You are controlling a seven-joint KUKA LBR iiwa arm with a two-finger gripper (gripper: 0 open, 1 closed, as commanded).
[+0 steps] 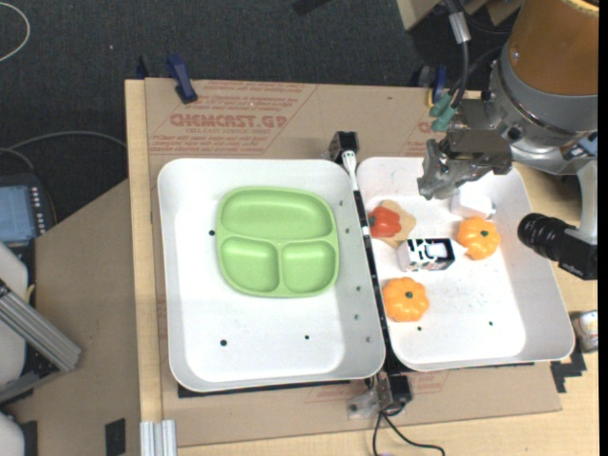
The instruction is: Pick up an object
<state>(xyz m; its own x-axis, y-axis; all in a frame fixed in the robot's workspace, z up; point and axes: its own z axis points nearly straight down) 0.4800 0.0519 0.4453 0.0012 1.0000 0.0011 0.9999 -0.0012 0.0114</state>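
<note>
My bench [285, 112] is a brown board with red print, set over dark carpet, with cables trailing at the left and a blue clamp [180, 79] on its far edge. Two white bins sit on it side by side: the left bin [190, 331] carries a green divided plate [277, 240], and the right bin [494, 340] carries the small items. From here I cannot make out much of the arm [556, 55]; it is cut off by the top and right edges, so I see just the orange band, the grey wrist and the hoses. The gripper [439, 186] hangs over the far part of the right bin, dark and bunched, and I cannot tell how it is set or whether anything is in it. A white patch just to its right is partly covered by the wrist and I cannot identify it. The nearest item is a red piece on a tan base [388, 222], just below and left of the gripper. An orange pumpkin [478, 237] lies below and right of it, a black-and-white block [429, 253] sits between those two, and a second pumpkin [406, 299] lies nearer me, by the divide between the bins. A black cylinder [560, 238] juts in at the right.
</note>
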